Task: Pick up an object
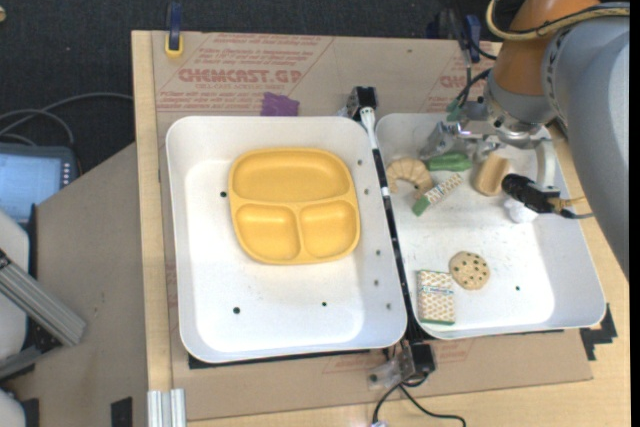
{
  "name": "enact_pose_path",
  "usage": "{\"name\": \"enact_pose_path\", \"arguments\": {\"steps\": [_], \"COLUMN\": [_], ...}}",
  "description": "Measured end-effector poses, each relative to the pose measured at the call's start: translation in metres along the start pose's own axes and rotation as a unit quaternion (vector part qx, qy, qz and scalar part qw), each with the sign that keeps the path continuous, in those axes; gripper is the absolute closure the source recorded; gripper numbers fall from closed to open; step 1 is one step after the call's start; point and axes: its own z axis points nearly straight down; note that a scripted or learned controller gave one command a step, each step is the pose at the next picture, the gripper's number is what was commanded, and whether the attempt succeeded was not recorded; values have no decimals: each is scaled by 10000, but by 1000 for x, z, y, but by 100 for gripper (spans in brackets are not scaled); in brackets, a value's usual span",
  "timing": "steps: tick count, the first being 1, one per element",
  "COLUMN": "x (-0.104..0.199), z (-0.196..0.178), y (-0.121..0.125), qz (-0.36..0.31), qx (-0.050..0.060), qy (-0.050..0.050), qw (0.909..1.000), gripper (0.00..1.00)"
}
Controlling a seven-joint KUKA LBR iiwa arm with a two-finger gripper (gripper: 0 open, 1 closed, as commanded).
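You are at the reach-in step: the gripper (470, 137) sits low at the right bin's (570, 310) far end, over the green item (446, 162) and beside the tan block (489, 175). Nothing appears held; its opening I cannot tell. Next, a confirmed closure.

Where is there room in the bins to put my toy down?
The left bin has bare floor below the yellow divided plate and a strip above it. In the right bin, the patch right of the cookie is free. It is crowded at the right bin's top, where the claw hangs by the croissant, the green packet and the tan block.
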Motion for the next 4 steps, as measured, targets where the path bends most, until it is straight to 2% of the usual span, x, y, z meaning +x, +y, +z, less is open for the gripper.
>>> {"name": "enact_pose_path", "arguments": {"steps": [1, 2, 3, 4], "x": [10, 9, 9, 71], "z": [0, 0, -11, -106], "y": [-13, 1, 1, -7], "qz": [-11, -24, -25, -47], "qx": [33, 1, -15, -29], "qy": [19, 9, -2, 23], "qw": [10000, 10000, 10000, 10000], "gripper": [0, 0, 100, 100]}}
